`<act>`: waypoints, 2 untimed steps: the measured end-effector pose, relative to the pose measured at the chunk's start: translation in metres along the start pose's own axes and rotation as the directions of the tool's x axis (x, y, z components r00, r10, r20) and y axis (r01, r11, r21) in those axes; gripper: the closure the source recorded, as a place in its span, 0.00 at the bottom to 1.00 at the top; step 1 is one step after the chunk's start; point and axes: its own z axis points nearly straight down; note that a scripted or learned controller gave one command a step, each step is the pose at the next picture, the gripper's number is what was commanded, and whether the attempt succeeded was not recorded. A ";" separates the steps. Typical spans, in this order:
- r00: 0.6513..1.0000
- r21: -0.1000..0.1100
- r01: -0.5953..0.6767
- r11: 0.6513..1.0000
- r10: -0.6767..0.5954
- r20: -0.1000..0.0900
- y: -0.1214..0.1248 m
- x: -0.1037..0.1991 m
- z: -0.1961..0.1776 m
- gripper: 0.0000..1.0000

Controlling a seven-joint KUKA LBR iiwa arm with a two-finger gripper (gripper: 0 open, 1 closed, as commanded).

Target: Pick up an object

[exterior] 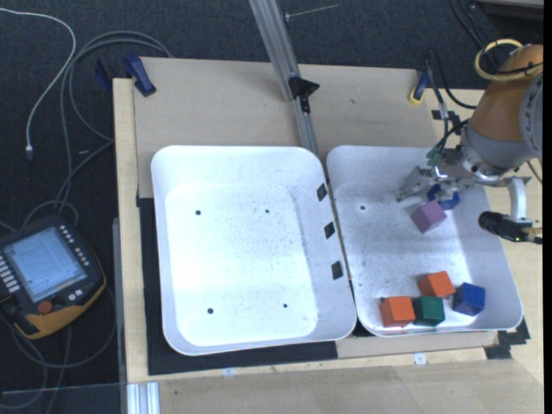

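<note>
My gripper (429, 188) hangs over the upper part of the right bin (371, 240), under the arm's orange band. A purple block (429, 216) lies tilted directly below it, touching or nearly touching the gripper's tip; I cannot tell whether it is held. Something small and blue (449, 200) shows right beside the gripper. Along the bin's front edge sit two orange blocks (436, 284) (398, 310), a green block (429, 310) and a blue block (468, 298).
The left bin (233, 248) lies beside the right one, with black clips (329, 229) along the shared rim. A metal pole (280, 50) slants in from the top. Cables (444, 110) hang near the arm. A teach pendant (43, 270) lies off the bench, left.
</note>
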 end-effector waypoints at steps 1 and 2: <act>1.000 0.000 -0.008 1.000 0.008 0.021 -0.047 0.017 0.004 0.00; 1.000 0.006 -0.011 1.000 0.010 0.021 -0.048 0.015 -0.002 1.00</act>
